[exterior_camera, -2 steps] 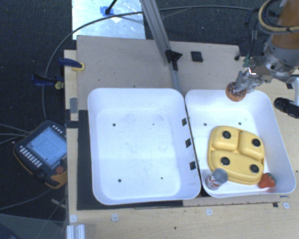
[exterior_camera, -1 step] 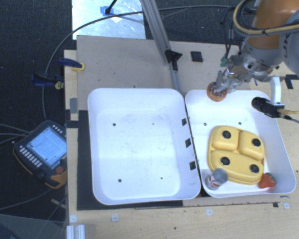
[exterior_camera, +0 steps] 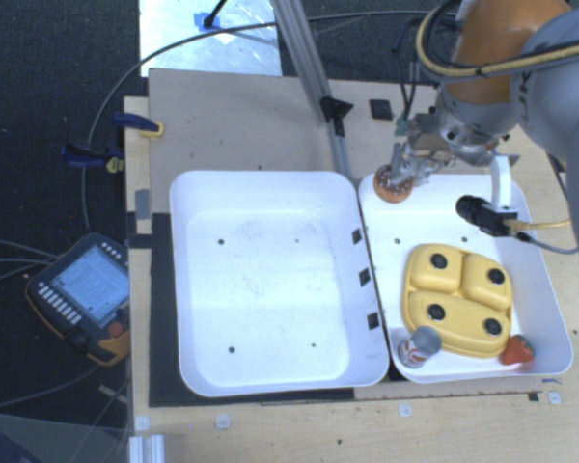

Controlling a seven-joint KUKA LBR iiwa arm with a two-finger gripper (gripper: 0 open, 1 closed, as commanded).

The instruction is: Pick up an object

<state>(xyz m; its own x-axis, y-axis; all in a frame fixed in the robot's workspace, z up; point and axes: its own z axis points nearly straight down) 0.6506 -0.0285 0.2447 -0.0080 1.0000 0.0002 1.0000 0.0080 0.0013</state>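
Round brown thing (exterior_camera: 394,190) sits in the far left corner of the right bin (exterior_camera: 550,302), close to the wall it shares with the left bin (exterior_camera: 261,278). It looks like a small cookie or doughnut. The gripper (exterior_camera: 402,174) is right on top of it, reaching down from the arm (exterior_camera: 521,56). The tips are at the brown thing, but the view is too blurry there, so I cannot tell if the jaws are spread or pinching it.

Nearer the camera than the brown thing, in the same bin, lies a big yellow block (exterior_camera: 458,299) with four rounded bumps and dark dots on it. At the block's near left corner stands a little cup (exterior_camera: 420,345) with a grey top. At its near right corner is a small red thing (exterior_camera: 516,352), touching the bin's wall. A black piece (exterior_camera: 482,215) with a yellow cable hangs over the bin to the right of the brown thing.

Left of the left bin, off the bench, lies a grey and orange hand controller (exterior_camera: 82,292) with a lit screen. A blue clamp (exterior_camera: 125,123) grips the bench's far left edge.
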